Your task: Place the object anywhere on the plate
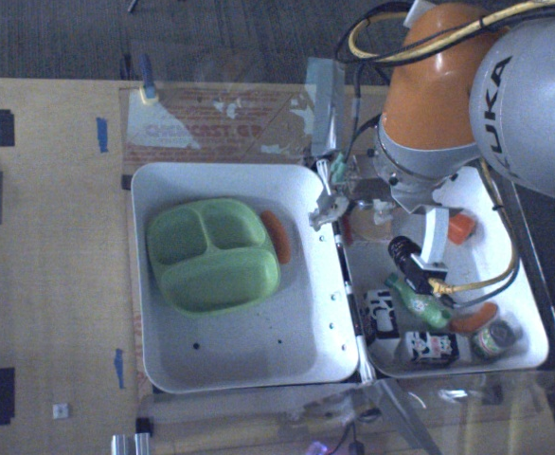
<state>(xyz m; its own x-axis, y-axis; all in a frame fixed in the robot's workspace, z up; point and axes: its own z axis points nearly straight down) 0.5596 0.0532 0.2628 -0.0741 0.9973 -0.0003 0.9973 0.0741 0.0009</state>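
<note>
The green plate [213,254], a divided one with three wells, lies in the left bin [164,349] towards its far left corner. An orange, sausage-shaped object [277,236] rests on the bin floor just beside the plate's right rim, perhaps touching it but not on it; this looks like the thing to be placed, so the task reads as not yet done. The arm [448,93] leans over the right bin [533,339], its wrist above that bin's far left corner, close to the wall shared by the two bins. The gripper [339,202] sits at that wall, and the wrist's bulk hides enough that I cannot tell how its jaws stand or whether anything is between them. The right bin holds clutter along its near edge: a green bottle [420,306], a small can [493,337] and an orange piece [459,227].
</note>
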